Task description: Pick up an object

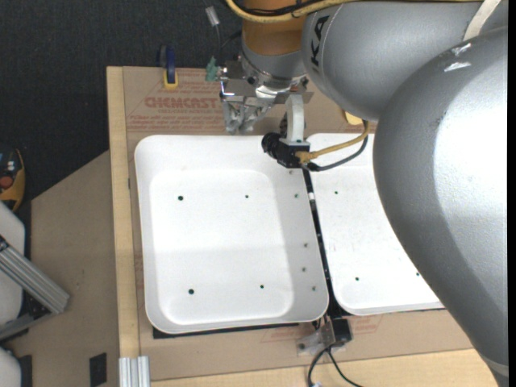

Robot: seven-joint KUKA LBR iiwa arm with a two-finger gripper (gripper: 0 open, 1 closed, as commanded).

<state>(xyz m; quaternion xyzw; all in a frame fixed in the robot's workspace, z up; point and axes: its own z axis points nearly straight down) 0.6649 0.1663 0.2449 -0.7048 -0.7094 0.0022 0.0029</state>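
Found the gripper [262, 115] hanging over the far rim of the left bin [149, 216], close to the seam shared with the right bin [363, 240], under the orange-banded wrist of the arm [419, 95]. Cannot tell whether the jaws stand apart or together: too cluttered from this slant, with a black cabled fitting [284, 148] just below the wrist. Cannot confirm any grasp, so logging the pick as not yet done; judging the task at or near its start, with locating, descent, closing and lift all left. Cannot place the task's object relative to the jaws: scanned the visible white floor of the left bin and made out just small dark dots, taken for marks or holes in the tray rather than loose items. Noting much of the right bin hidden behind the arm's grey bulk, so leaving open a target lying there. Also noted a blue clamp [169, 64] at the far edge of the desk [125, 135], well apart from the gripper.
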